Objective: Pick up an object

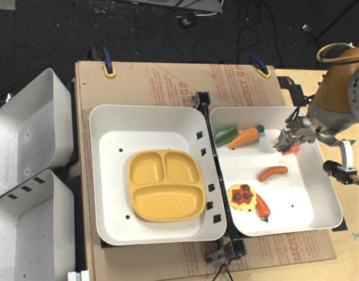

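Nearest the lens, at the far left, two spare white tubs (27, 157) sit off the edge of the table (144, 81). Next on the table comes the left bin (103, 174), holding a yellow divided plate (166, 185) that lies flat in its middle.

Across the divider is the right bin (320, 209), where everything I could take lies. At its upper left a green pepper (225, 134) touches an orange carrot (245, 137), and the carrot's long axis slants up toward the right. Near the front wall a small pizza toy (242, 196) lies just beside a red chilli (262, 207). Between those groups is a brown-red sausage (273, 172), lying nearly left to right with its right end a little raised.

My end effector (286, 142) hangs low at the bin's upper right, close to the far wall. I cannot tell whether it is spread or pressed together, and nothing visibly sits in its grip. A small red piece (292, 150) peeks out on the bin floor directly beneath it, toward its right side. I judge this piece to be the object in hand. It is bright red-orange and mostly hidden, so I cannot read its long axis. The sausage lies near, down and to the left, as the next closest choice.
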Robot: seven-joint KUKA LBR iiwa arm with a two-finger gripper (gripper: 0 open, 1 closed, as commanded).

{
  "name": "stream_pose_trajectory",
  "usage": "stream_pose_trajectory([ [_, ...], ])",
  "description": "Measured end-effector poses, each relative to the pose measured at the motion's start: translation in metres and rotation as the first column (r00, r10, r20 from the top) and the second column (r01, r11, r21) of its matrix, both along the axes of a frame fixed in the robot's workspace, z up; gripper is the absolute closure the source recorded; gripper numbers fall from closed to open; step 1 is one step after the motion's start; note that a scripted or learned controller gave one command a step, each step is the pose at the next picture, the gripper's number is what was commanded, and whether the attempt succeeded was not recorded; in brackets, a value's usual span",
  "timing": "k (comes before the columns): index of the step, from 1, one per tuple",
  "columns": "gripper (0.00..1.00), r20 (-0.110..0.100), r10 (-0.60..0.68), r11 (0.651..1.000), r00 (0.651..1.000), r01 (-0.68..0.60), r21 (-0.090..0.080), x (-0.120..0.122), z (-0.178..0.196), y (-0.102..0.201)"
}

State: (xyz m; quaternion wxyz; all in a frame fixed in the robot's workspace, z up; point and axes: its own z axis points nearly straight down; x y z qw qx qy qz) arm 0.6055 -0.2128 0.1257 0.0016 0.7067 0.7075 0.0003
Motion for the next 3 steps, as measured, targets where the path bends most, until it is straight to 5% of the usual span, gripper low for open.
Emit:
stream_pose_trajectory([
  [2, 1.00, 0.004, 0.001, 1.000, 1.000, -0.001, -0.002, -0.006, 0.100, -0.003],
  [3, 1.00, 0.002, 0.001, 1.000, 1.000, -0.001, -0.001, -0.005, 0.120, -0.003],
])
